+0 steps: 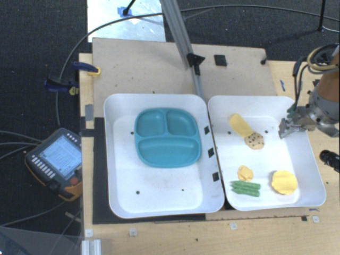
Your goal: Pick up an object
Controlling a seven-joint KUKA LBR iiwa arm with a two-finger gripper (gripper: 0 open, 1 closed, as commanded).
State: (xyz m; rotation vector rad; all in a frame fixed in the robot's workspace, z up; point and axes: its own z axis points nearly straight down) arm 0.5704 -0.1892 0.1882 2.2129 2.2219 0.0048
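The right bin (pixel 297 142) holds several toy food pieces: a yellow oblong piece (pixel 239 124), a speckled cookie (pixel 255 140), a small yellow lump (pixel 245 172), a green bean bundle (pixel 246 188) and a round yellow piece (pixel 284 182). My gripper (pixel 291 126) hangs over the bin's right rim, right of the cookie and apart from every piece. Nothing shows between its fingers.
A teal divided plate (pixel 168 137) lies in the left bin (pixel 122 158). A slanted metal pole (pixel 178 25) crosses the back of the bench. A teach pendant (pixel 56 161) sits off the bench to the left. Cables run around the bench.
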